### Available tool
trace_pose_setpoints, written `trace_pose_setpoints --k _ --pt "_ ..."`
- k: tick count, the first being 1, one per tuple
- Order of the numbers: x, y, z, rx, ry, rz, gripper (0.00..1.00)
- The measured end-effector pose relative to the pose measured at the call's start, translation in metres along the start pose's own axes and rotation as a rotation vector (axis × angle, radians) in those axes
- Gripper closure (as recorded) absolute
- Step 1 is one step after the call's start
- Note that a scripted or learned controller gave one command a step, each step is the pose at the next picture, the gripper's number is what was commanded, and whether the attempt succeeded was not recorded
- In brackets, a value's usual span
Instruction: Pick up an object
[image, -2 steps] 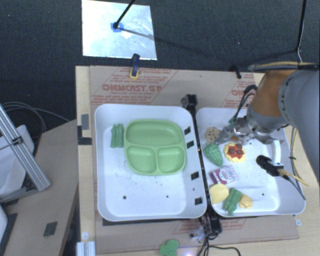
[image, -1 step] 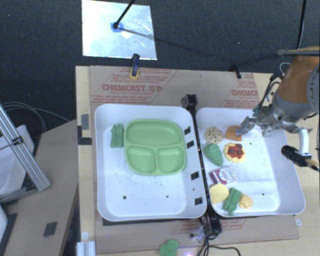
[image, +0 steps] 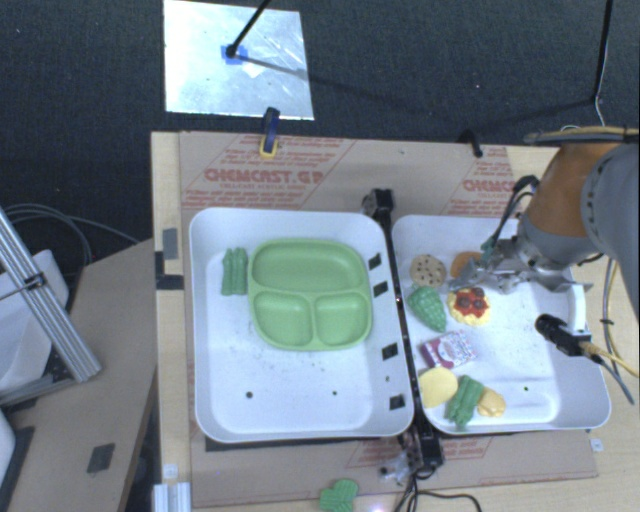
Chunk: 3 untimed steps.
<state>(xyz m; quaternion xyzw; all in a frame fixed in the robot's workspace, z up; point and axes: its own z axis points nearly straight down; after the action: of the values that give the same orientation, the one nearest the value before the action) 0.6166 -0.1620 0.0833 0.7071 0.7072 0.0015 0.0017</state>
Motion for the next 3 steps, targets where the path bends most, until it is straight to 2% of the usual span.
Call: trace_pose_setpoints --k 1,2,3 --pt "-0.001 -0.029 -0.005 -0.005 -0.001 0.0 0.0" --pt "0.015 0.002 -0.002 -0.001 0.0 -0.006 0.0" --pt "0.016 0.055 -0.003 -0.004 -0.001 -0.006 0.0"
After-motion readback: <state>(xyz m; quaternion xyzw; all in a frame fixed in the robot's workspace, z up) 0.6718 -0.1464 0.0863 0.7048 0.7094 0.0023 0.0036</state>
